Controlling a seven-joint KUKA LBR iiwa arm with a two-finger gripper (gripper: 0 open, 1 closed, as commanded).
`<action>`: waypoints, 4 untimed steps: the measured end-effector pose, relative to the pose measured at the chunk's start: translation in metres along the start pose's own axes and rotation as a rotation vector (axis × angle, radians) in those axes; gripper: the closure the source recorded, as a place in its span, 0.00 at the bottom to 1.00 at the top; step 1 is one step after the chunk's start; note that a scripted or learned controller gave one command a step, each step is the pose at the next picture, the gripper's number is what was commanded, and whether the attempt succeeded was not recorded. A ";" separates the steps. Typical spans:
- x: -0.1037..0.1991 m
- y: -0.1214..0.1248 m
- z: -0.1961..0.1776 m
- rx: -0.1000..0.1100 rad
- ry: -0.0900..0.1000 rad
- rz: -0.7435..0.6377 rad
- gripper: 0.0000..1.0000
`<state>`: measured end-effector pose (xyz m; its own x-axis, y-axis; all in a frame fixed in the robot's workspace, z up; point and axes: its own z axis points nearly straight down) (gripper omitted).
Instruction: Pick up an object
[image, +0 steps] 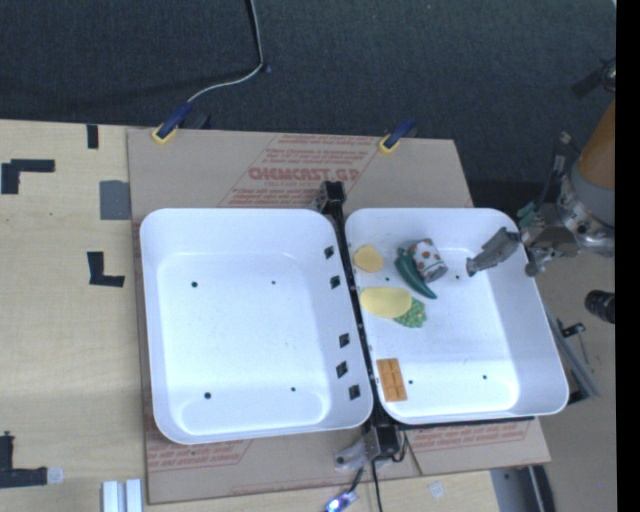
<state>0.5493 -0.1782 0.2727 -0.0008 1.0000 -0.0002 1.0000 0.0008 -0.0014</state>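
The right bin (520, 330) holds a cluster near its far-left corner — a pale yellow round piece (368, 259), a glossy green pepper (414, 273), a small can (430, 259), a smooth yellow oblong (385, 301) touching a leafy green bit (412, 316) — and an orange card (391, 379) by the near-left corner. The left bin (160, 330) is smooth white plastic. The hand (497, 250) hangs over the right bin's far-right edge; its grip cannot be told.

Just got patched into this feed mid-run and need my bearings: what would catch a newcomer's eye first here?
The small bright cluster in the right bin: a green pepper beside a red and white can, with two yellow pieces and a leafy green bit near the divider. An orange card lies by that bin's near left corner. The gripper hangs over the bin's far right side, apart from the cluster.
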 end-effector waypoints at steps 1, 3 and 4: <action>0.053 0.045 -0.114 -0.015 -0.002 -0.008 0.00; 0.172 0.056 -0.091 0.001 0.001 -0.006 0.00; 0.228 0.078 -0.103 -0.003 0.001 -0.006 0.00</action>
<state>0.6268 0.0497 0.3754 -0.0069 1.0000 0.0012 1.0000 0.0069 0.0013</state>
